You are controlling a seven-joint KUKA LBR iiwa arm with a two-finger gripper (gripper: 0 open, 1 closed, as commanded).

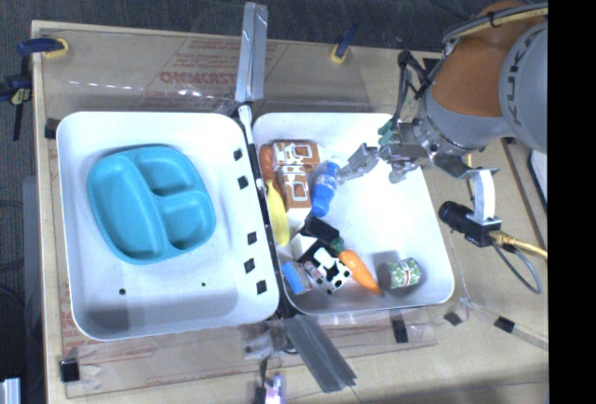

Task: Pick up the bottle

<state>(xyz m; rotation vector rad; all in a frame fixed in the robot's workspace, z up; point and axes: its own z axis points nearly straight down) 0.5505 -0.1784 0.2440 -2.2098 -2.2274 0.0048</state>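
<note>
The blue bottle lies unlifted in the right bin beside the orange box, the hand just beside it, grip impossible to tell.

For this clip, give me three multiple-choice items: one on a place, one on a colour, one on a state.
1. Where is the blue plastic bottle?
A. In the right white bin
B. In the left white bin
C. On the bench outside the bins

2. What colour is the divided plastic tray?
A. Red
B. Light blue
C. Green

3. How does the bottle stand with respect to the two-finger gripper?
A. Lifted clear above the bins
B. Lying in the bin, gripper close beside its upper end
C. Set on the tray

Key: 1 A, it lies among the right bin's toys. 2 B, its compartments are plainly light blue. 3 B, it rests on the bin floor.
</note>
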